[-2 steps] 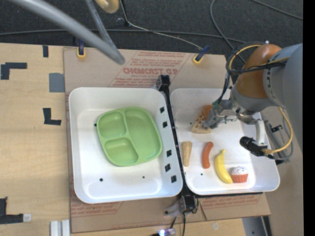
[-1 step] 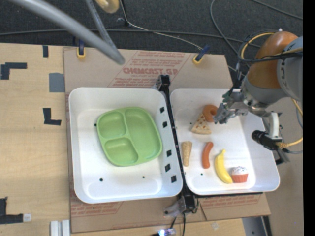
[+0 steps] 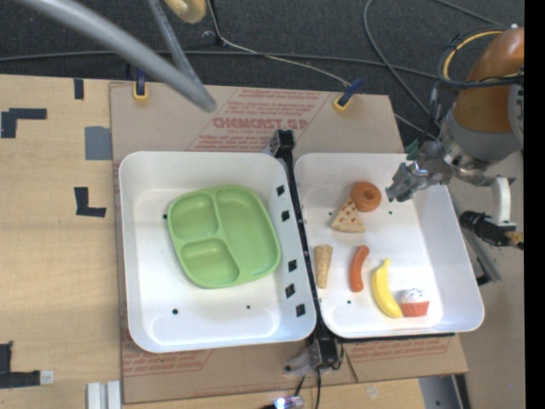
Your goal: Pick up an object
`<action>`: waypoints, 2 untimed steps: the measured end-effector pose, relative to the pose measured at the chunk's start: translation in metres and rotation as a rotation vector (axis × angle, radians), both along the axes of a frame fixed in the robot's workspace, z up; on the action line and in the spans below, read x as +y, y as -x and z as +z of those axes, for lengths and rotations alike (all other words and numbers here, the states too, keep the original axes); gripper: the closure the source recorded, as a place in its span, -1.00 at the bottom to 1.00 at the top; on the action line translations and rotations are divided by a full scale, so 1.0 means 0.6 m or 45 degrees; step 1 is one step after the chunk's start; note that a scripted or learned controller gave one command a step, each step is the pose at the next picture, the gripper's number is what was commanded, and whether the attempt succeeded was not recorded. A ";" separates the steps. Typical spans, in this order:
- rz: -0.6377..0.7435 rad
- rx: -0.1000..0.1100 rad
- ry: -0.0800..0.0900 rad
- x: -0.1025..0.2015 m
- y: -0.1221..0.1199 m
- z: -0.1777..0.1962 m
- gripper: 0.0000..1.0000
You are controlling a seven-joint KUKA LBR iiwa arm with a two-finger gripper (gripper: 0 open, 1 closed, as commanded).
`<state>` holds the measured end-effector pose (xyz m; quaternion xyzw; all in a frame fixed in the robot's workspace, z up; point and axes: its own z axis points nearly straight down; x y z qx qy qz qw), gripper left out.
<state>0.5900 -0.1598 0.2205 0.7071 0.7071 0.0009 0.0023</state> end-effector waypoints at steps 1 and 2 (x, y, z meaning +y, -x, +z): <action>0.001 0.000 0.000 -0.002 0.006 0.073 1.00; 0.006 0.007 -0.004 0.078 0.037 0.075 1.00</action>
